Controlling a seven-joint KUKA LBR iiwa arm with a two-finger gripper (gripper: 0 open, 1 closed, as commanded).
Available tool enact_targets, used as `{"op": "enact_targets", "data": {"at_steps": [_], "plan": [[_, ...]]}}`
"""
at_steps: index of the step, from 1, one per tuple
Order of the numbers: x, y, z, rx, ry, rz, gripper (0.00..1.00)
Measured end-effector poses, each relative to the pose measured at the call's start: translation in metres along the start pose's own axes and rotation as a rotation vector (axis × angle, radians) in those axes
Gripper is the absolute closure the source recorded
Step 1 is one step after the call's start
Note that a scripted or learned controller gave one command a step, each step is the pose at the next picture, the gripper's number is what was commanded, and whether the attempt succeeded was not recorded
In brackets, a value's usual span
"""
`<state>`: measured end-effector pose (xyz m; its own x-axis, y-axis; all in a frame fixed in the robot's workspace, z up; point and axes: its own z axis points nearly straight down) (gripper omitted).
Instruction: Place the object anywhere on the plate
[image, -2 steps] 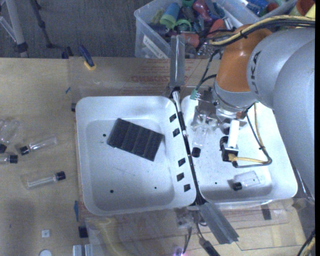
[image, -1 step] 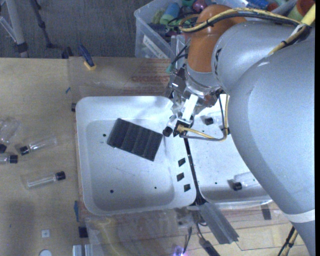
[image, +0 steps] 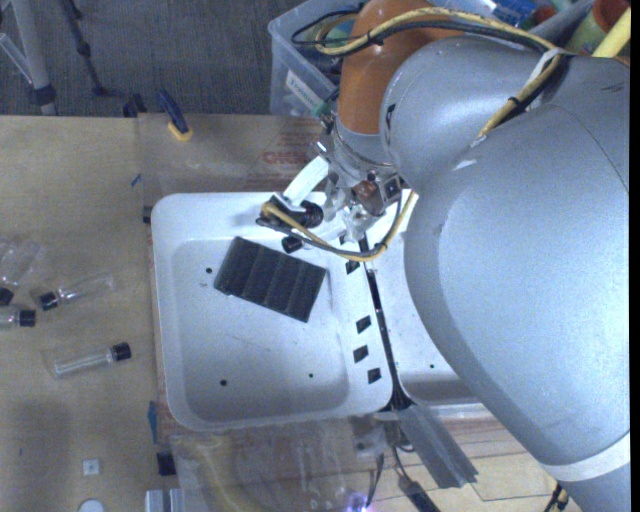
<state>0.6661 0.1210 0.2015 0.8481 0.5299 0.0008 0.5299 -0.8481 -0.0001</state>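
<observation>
A black ridged plate (image: 272, 279) lies tilted in the upper half of the left white bin (image: 190, 380). My gripper (image: 345, 212) hangs over the bin's far right corner, just right of and above the plate's upper edge. Yellow and black cables loop around the wrist and hide what is under it. I cannot make out any object held there. The orange band and the grey arm cover the upper right of the view.
The arm hides most of the right bin (image: 425, 350). Several clear vials with black caps (image: 90, 358) lie on the wooden bench left of the bins. A blue clamp (image: 178, 125) sits at the back, and a plastic crate (image: 300, 60) stands behind the bins.
</observation>
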Motion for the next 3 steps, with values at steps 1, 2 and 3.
{"op": "enact_targets", "data": {"at_steps": [1,2,3], "plan": [[0.024,-0.090,0.010,0.001,0.000,0.062,1.00],[0.027,-0.100,0.031,0.004,-0.007,-0.463,1.00],[0.055,-0.089,0.007,-0.001,-0.002,-0.638,1.00]]}}
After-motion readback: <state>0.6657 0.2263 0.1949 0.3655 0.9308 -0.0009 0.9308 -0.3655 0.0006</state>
